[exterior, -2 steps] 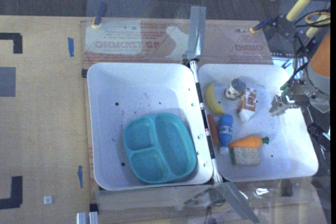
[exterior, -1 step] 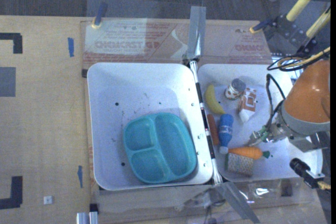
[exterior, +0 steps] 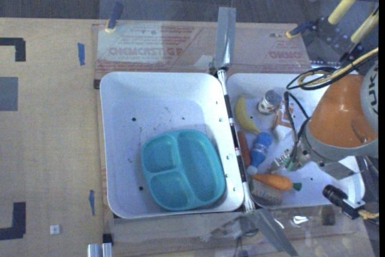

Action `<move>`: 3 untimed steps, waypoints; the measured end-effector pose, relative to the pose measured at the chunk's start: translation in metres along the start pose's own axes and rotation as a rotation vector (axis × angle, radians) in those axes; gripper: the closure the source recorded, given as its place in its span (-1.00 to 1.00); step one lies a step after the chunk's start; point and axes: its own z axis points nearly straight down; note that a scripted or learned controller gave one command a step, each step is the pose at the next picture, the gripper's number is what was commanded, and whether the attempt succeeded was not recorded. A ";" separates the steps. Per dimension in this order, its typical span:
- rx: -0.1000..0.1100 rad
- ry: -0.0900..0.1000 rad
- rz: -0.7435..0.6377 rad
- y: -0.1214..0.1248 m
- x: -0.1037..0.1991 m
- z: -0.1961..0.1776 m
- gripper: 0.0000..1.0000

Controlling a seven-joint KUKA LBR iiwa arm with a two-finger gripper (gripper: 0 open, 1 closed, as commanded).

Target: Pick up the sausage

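The sausage is a thin, dark red-brown stick. It lies in the right bin, close along this bin's left wall, with its long side parallel to the wall.

Taking the sausage as my landmark: a yellow banana lies just above it, a blue bottle stands just to its right, almost touching, and an orange carrot lies below and to the right. A small jar sits further up and to the right, past the banana. To the left of the sausage, over the wall, is the left bin, and in it rests a teal tray with three compartments.

My gripper hangs to the right of the sausage, beyond the blue bottle, under my orange band. I cannot tell how my jaws stand, because my wrist hides them.

The sausage has little free room: the wall on its left, the bottle on its right. The upper part of the left bin has open floor.
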 end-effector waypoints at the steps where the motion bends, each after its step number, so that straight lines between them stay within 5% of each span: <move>1: 0.005 0.006 0.386 0.005 0.006 0.001 1.00; 2: 0.008 0.003 0.733 0.031 -0.002 0.001 1.00; 3: 0.005 0.002 0.558 0.109 -0.043 0.002 1.00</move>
